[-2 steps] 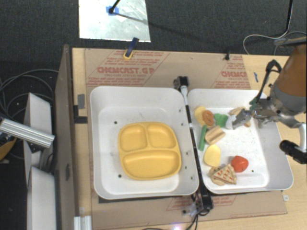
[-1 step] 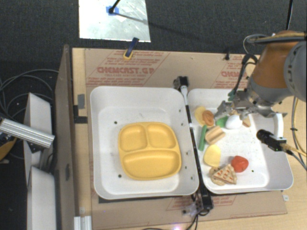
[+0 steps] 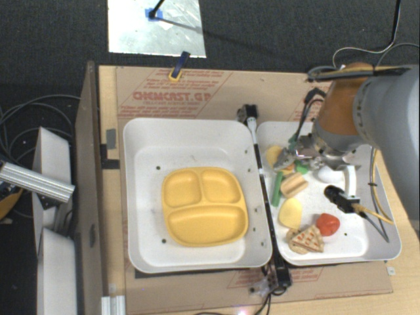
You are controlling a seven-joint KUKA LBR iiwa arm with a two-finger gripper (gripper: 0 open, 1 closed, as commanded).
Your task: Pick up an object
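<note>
Listing the pickable items first, we record six pieces of toy food, all in the right-hand bin (image 3: 375, 245), which is where the gripper (image 3: 298, 155) sits low.

- Small yellow piece (image 3: 272, 155): just beside the gripper, on its side toward the divider between the bins.
- Green piece (image 3: 281, 178): close below the gripper in the view, lying slantwise.
- Tan bun-like roll (image 3: 293, 185): directly below the gripper in the view, touching the green piece.
- Pale yellow wedge (image 3: 291, 212): further from the gripper, beyond the roll.
- Red round piece (image 3: 328, 224): well apart from the gripper, toward the bin's near edge.
- Grid-marked tan wedge (image 3: 305, 240): the farthest from the gripper, just beside the red piece and below the pale yellow wedge.

Gripper: we cannot tell whether it is released or clenched, and we see no item lifted by it.

Arm (image 3: 390, 120): grey, with its orange band (image 3: 338, 107) above the gripper, entering from the view's right.

Left-hand bin (image 3: 141, 176): across the divider from the gripper, holding a yellow three-compartment tray (image 3: 203, 205) lying flat.

Cardboard sheet (image 3: 170, 94): under both bins, with red printing beyond the left-hand bin.
</note>
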